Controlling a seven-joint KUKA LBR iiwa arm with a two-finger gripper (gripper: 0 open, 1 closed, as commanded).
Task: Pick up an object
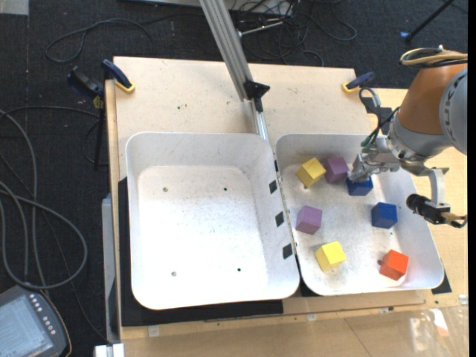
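Observation:
The right bin (424, 244) holds several small cubes. A yellow cube (312, 172) and a purple cube (336, 169) lie near its back edge. My gripper (362, 172) is low in the bin just right of the purple cube, directly over a blue cube (360, 187) that pokes out beneath it. Whether that cube is gripped is hidden by the wrist. A second blue cube (384, 215), another purple cube (309, 219), a second yellow cube (329, 255) and an orange cube (394, 264) lie nearer the front.
The left bin (149, 155) stands beside the right one, their rims meeting at the middle. A slanted metal pole (227, 39) comes down to the rim behind the bins. Clamps (358, 81) sit at the bench's back corners.

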